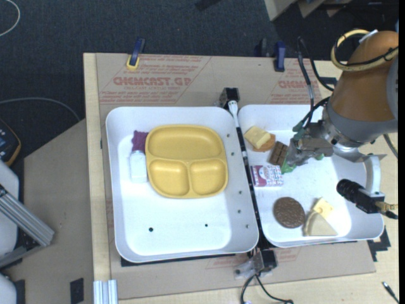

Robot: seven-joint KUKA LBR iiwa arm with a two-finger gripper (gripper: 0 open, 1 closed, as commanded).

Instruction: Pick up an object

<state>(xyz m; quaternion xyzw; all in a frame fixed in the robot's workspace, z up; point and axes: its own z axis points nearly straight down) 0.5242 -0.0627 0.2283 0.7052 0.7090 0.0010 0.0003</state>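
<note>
Round brown cookie-like disc (289, 212) and pale yellow wedge (319, 217) lie at near edge of right white bin (354, 236), untouched. Gripper (299, 152) low over small green piece (288, 167) beside brown block (277, 153); finger state unclear, cannot tell. Nothing visibly lifted; pick seems pending. Left bin (190, 233) holds yellow divided plastic tray (186, 159).

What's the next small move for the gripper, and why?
Probably a short straight descent. The gripper hangs over the right white bin, above a small green object beside the brown rectangular block. Whether it already grips anything can't be told, so lowering onto the green piece seems the safest step.
</note>
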